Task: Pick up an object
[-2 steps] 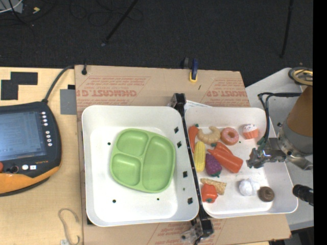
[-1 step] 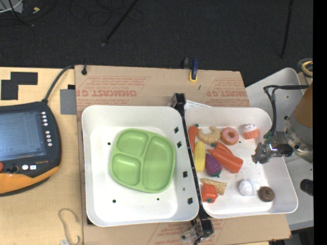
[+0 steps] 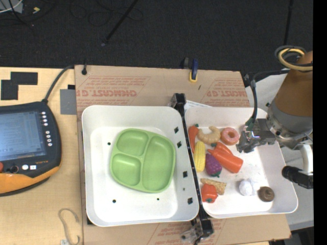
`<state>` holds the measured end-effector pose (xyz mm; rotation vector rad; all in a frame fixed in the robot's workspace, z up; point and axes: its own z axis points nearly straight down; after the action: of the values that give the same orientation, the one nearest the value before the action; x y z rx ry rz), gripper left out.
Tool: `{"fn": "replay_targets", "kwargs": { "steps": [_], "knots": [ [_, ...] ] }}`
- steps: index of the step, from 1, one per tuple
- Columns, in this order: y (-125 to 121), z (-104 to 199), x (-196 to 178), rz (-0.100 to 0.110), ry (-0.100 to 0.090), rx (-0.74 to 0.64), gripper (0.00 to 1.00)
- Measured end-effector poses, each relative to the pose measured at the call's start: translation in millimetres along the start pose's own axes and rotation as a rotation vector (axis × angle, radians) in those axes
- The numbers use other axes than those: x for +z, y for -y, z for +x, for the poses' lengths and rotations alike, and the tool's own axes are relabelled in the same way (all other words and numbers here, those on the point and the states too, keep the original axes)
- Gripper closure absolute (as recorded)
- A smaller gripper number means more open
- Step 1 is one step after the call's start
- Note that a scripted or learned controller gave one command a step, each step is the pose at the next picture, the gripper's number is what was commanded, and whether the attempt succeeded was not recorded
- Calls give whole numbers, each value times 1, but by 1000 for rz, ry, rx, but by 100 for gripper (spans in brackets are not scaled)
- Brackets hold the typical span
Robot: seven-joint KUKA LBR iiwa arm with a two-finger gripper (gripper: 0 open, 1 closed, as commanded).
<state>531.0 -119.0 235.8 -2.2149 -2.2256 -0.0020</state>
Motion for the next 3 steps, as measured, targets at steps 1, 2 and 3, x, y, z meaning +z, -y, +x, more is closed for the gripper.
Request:
{"fn": "replay_targets", "kwargs": {
  "steps": [1,2,3],
  "knots": [
    [-26,46,16,2,0,1,100],
    [-36,63,16,2,1,3,100],
    [-34,62,16,4,2,4,100]
  ]
}}
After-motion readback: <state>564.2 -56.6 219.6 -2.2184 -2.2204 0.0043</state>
